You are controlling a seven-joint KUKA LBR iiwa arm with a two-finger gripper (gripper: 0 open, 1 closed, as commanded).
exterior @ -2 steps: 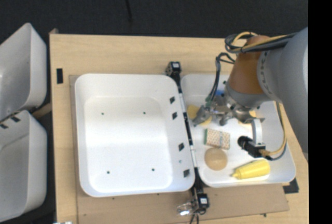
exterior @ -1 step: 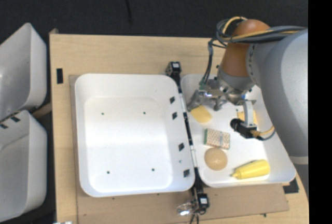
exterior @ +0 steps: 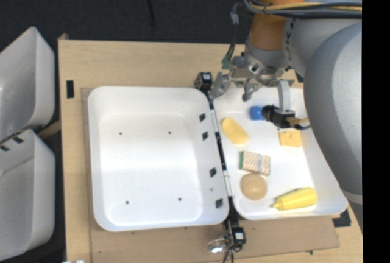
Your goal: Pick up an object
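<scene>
A: Six items lay in the right bin (exterior: 298,167), all nearer the camera than the claw (exterior: 255,90).
B: Claw state?
A: Couldn't tell whether it was apart or together, not readable from that angle. It hung over the bin's far end, close to the rims where the two bins met.
B: Nearest to it?
A: Small blue piece (exterior: 256,112), just camera-side of the claw. Couldn't tell whether they touched.
B: Rest?
A: Yellow oval lump (exterior: 234,130) was near the claw, camera-side and a little toward the left bin (exterior: 146,158), close to the shared rim. Yellow square block (exterior: 290,138) was also near, camera-side but off toward the arm. Speckled rectangular pad (exterior: 255,162) was further out, roughly straight toward the camera from the claw, past both lump and block. Tan round disc (exterior: 253,186) was just beyond the pad, nearly touching it. Yellow bottle (exterior: 295,198) was furthest from the claw, on its side by the near rim, just beside the disc.
B: Anything stacked?
A: No, each lay on the bin floor, none on top of another. Both bins sat on the wooden table (exterior: 74,164).
</scene>
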